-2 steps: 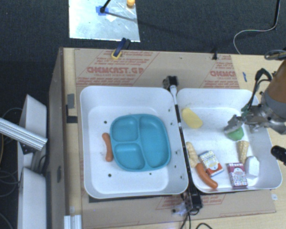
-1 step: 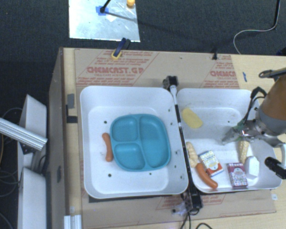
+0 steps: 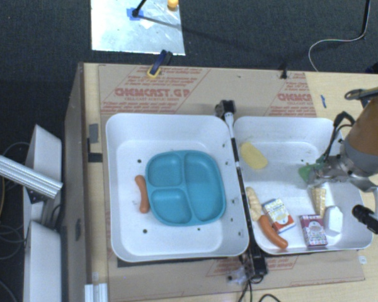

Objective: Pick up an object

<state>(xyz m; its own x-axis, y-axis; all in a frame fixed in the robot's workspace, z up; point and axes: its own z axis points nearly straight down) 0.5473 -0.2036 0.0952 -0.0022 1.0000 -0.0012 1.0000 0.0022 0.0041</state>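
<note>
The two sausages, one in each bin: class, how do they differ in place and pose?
The left sausage lies alone beside the blue plate, running straight up the view. The right sausage lies slanted, crowded against a small carton. Both are orange and slim.

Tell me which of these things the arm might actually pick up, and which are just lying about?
Job:
gripper, right bin
yellow piece
cone
red box
small packet
right sausage

Lying about:
blue tray
left sausage
foil sheet
</note>
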